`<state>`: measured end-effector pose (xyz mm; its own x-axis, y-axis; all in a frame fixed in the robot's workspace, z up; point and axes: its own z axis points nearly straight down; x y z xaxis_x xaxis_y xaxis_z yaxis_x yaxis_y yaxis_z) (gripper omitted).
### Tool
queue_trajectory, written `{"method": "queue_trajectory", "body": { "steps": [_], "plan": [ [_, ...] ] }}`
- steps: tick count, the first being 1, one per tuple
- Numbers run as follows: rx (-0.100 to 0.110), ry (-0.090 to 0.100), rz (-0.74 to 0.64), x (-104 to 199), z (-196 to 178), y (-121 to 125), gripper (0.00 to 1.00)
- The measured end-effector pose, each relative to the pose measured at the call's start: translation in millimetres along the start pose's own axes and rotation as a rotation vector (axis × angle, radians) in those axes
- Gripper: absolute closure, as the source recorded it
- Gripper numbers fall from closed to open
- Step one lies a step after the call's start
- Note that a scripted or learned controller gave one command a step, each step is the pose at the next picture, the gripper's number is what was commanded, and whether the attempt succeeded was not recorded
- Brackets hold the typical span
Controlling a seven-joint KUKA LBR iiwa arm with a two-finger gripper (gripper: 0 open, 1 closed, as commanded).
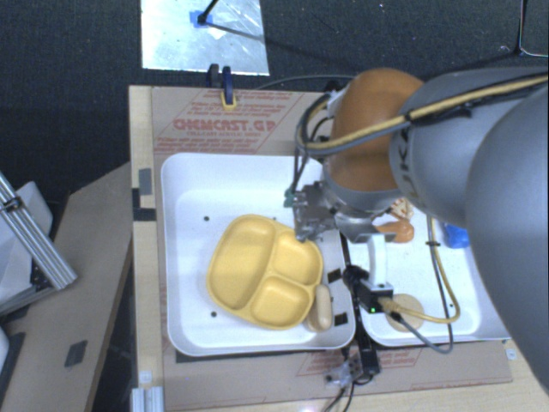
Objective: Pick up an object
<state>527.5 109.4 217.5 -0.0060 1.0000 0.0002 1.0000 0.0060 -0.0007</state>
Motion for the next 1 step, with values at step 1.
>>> {"method": "queue_trajectory", "body": {
  "steps": [1],
  "plan": [
    [-0.001,0.000,0.001,-0.4,-0.6,0.1,0.00]
  ]
}}
